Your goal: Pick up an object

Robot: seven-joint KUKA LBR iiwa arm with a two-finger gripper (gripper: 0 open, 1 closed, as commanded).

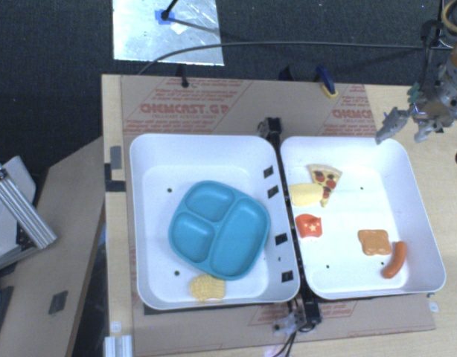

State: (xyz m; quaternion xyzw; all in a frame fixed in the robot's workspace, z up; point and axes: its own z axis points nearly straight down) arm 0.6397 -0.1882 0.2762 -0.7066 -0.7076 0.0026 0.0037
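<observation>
We see the gripper (406, 125) with jaws apart; the sausage (393, 259) looks light and stiff, so we would grasp its middle.

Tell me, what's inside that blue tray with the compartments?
The blue tray shows three bare compartments. A yellow toy food lies beside it on the left bin. What lies under the tray is covered.

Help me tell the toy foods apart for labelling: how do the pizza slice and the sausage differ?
The pizza slice is a flat yellow wedge with red spots; the sausage is a plain orange-red rounded stick. The pizza slice lies near the right bin's far wall, touching a pale yellow piece; the sausage lies alone near the front right corner. Both are in the right bin.
</observation>
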